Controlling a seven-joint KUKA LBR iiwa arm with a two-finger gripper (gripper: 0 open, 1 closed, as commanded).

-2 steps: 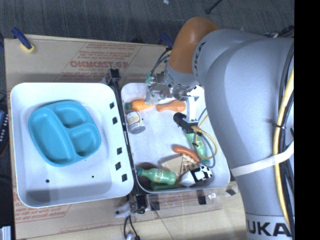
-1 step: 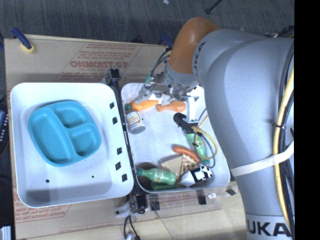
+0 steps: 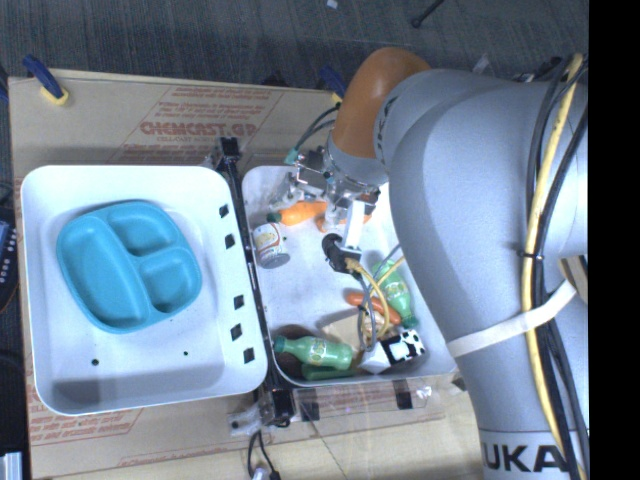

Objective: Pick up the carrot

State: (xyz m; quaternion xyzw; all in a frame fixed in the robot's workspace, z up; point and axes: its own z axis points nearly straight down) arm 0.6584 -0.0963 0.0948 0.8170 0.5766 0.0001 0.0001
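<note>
While the gripper (image 3: 322,193) hangs low in the right bin (image 3: 300,278) — right over the carrot (image 3: 299,213), aimed to pick it — its grasp can't be told.

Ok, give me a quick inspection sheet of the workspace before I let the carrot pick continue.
Surface: two white bins side by side, left bin, right bin, on cardboard.
Job's things: carrot lies near the right bin's far end, under the wrist.
Clutter: blue divided plate in left bin; small can, green bottle, black-and-white block in right bin.
Grippers: gripper low beside the carrot; grasp not confirmed.
Cables: yellow cable loops over the right bin.
Surroundings: dark floor, blue clamps on the cardboard edge.
</note>
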